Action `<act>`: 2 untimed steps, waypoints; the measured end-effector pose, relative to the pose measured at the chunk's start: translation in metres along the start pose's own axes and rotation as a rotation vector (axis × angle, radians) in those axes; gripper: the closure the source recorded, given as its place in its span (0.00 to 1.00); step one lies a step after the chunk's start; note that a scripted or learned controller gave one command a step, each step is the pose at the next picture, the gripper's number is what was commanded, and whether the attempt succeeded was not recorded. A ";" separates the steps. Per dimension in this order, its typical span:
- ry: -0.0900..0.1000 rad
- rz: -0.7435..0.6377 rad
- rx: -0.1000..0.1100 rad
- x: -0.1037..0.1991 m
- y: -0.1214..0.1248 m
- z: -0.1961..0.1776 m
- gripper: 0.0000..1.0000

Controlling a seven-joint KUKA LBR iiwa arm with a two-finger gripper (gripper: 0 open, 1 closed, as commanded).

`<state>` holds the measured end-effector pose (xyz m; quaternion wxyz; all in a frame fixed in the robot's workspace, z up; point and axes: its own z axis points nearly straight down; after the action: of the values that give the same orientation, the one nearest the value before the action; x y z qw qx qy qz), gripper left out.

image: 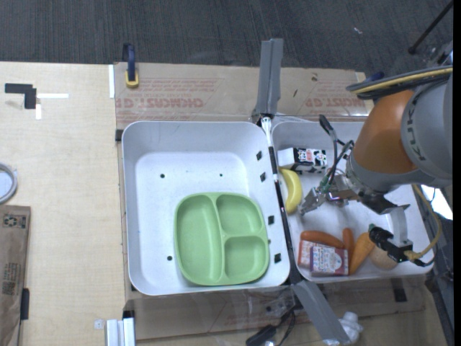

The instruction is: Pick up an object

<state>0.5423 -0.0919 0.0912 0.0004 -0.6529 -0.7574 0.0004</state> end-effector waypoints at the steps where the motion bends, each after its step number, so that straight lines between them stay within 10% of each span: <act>1: -0.002 -0.013 -0.001 -0.071 0.072 -0.001 0.00; 2: -0.002 0.187 -0.001 -0.066 0.068 -0.027 0.00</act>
<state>0.6191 -0.1472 0.1186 -0.0008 -0.7208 -0.6932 0.0005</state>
